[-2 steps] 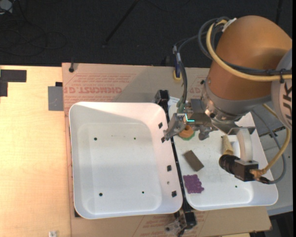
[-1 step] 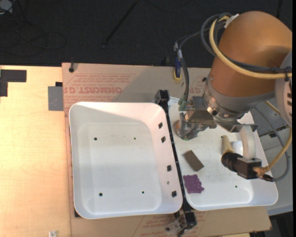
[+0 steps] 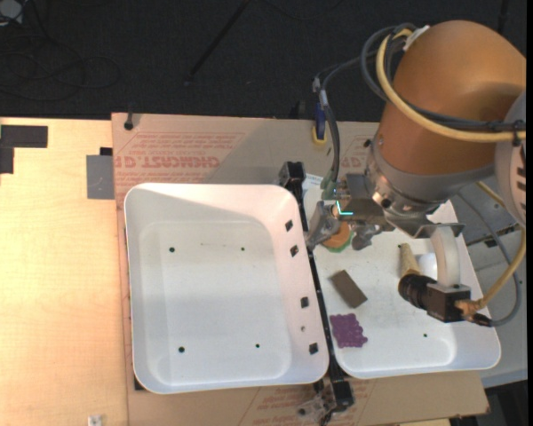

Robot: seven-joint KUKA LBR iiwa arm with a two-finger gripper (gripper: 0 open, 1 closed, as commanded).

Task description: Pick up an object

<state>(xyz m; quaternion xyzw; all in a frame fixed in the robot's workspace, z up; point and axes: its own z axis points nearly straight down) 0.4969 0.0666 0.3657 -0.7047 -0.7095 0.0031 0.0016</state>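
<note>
Although the left bin (image 3: pixel 204 291) takes up the wide stretch to the left of the brown block (image 3: pixel 346 287), every loose thing in sight shares the right bin (image 3: pixel 400 349) with that block, so the pick must happen there.

Just up the view from the brown block, and a shade to its left, sits a small orange-and-green thing (image 3: pixel 338 240), close to the rim that divides the two bins. It is roundish with no clear long axis, and part of it is hidden. The gripper (image 3: pixel 342 224) hangs right over it, nearer to it than to anything else. Seen from the block, the two lie in the same direction, so this looks like the thing being tried for.

The camera does not show whether the gripper is spread or pressed together, nor whether it has the orange-and-green thing in its grasp. The wrist hardware crowds that spot.

The brown block lies apart from both, flat on the bin floor. Its long axis slants from upper left to lower right.

Just down the view from the block rests a purple lump (image 3: pixel 346 329), near it but not touching.

Judging from this, the coming move depends on a straight vertical line. The target lies almost directly beneath the gripper, not off to one side, so little sideways correction seems called for.
</note>
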